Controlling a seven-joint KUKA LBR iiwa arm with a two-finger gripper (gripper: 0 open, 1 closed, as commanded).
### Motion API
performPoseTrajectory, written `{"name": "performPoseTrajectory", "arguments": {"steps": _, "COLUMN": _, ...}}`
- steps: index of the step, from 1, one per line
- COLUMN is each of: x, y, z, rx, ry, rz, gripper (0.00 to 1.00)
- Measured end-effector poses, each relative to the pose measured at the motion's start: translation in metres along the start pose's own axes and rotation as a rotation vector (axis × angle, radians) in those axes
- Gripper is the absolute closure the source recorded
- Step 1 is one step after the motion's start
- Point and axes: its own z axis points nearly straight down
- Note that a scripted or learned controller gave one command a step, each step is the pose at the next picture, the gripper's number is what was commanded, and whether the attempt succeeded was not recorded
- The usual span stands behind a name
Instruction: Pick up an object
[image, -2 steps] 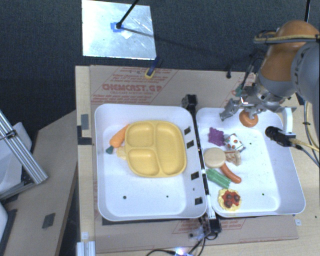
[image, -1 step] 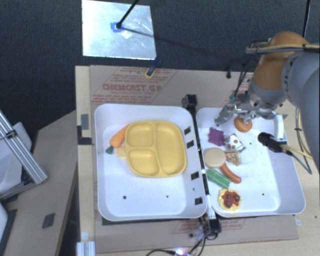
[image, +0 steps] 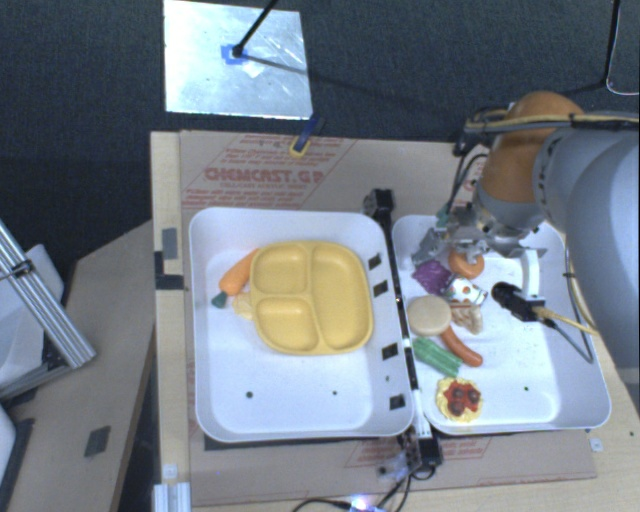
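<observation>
A: So where are we looking from? We've got a single fixed camera above the bench (image: 270, 165), tilted down at a slant.

B: Yep, far enough back that we see both white bins, the left bin (image: 215, 400) and the right bin (image: 560, 400), mid-frame. The arm (image: 590, 190) enters from the frame's right edge.

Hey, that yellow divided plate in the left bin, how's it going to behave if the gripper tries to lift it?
The yellow divided plastic plate looks rigid, so it probably won't flop. It lies flat and wide, so a two-finger grab likely needs its rim; from one edge it may tilt. An orange toy carrot touches its left side and might get nudged.
</observation>
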Motion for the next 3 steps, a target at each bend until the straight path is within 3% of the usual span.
{"name": "performPoseTrajectory", "arguments": {"steps": 1, "x": 0.0, "y": 0.0, "z": 0.012, "rx": 0.006, "ry": 0.001, "rz": 0.002, "gripper": 0.0}}
{"name": "performPoseTrajectory", "arguments": {"steps": 2, "x": -0.004, "y": 0.001, "z": -0.001, "rx": 0.002, "ry": -0.007, "rz": 0.002, "gripper": 1.0}}
{"name": "performPoseTrajectory", "arguments": {"steps": 3, "x": 0.006, "y": -0.001, "z": -0.06, "rx": -0.008, "ry": 0.0, "rz": 0.001, "gripper": 1.0}}
